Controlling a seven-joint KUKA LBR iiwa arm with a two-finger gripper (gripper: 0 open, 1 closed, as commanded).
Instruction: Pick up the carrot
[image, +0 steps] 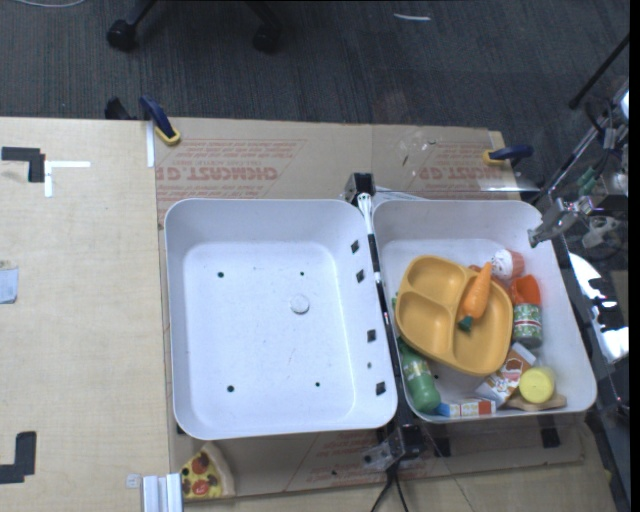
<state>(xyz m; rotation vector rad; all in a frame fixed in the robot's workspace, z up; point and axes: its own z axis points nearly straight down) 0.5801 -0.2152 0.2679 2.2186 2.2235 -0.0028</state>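
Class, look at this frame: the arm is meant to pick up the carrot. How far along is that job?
Nothing looks done yet. The carrot lies on the yellow divided plate in the right bin, resting across its rim. In hand: the gripper sits at that bin's far right corner, apart from the carrot. Left: move over the carrot, descend, grasp and lift.

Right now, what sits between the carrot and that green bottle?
In the camera view, the yellow divided plate spans the gap: the carrot lies on it, the green bottle pokes out below.
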